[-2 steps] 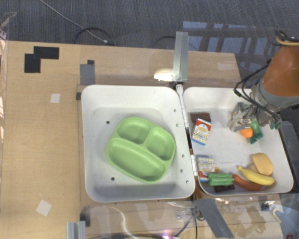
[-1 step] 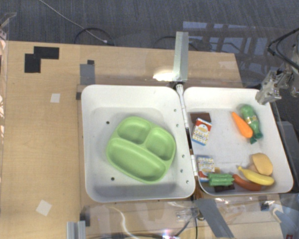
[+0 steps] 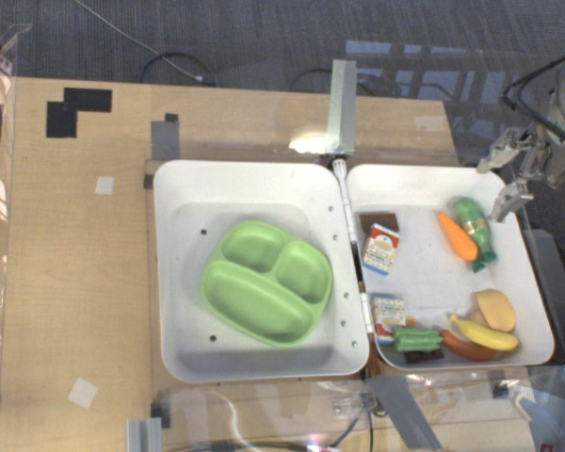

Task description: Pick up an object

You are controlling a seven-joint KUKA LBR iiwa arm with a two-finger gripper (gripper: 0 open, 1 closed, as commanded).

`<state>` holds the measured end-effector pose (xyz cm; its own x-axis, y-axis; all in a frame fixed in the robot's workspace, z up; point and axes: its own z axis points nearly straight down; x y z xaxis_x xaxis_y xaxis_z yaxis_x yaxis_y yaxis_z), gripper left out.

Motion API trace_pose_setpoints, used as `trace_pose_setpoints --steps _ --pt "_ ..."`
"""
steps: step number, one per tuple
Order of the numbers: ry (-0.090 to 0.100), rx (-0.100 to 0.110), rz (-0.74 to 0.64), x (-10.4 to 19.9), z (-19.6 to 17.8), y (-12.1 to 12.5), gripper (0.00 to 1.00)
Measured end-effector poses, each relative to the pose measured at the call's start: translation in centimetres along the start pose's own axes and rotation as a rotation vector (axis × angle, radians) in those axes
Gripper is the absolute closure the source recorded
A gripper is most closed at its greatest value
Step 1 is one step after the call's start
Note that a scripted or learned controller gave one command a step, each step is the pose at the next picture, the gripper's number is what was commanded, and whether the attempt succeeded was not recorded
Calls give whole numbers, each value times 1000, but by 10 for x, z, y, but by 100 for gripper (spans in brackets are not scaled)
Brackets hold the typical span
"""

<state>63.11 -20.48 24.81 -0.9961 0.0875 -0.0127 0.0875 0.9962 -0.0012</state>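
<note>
My gripper [image 3: 505,177] hangs over the far right corner of the right bin [image 3: 424,182], fingers spread open with nothing between them. Just below and left of it lie a green bottle-shaped toy [image 3: 473,222] and an orange carrot [image 3: 458,236], side by side. A small white and red carton [image 3: 381,250] lies near the bin's left wall, a brown block [image 3: 384,222] behind it. Along the near edge sit another small carton [image 3: 388,311], a green piece [image 3: 419,338], a red sausage shape [image 3: 460,345], a yellow banana [image 3: 485,334] and a tan lump [image 3: 495,309].
The left bin [image 3: 184,205] holds a green divided plate [image 3: 266,281]. A metal post [image 3: 343,106] stands behind the seam between the bins. Cables and the arm's body [image 3: 560,121] crowd the upper right. The wooden bench [image 3: 66,271] extends to the left.
</note>
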Motion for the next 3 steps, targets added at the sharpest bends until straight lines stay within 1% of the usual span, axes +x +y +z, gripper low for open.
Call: trace_pose_setpoints --steps 1,2,3 --pt "8 -5 -247 -1 153 35 0" --pt "-9 -1 -251 -6 136 35 100" --pt "-14 4 -182 -42 -15 8 100"
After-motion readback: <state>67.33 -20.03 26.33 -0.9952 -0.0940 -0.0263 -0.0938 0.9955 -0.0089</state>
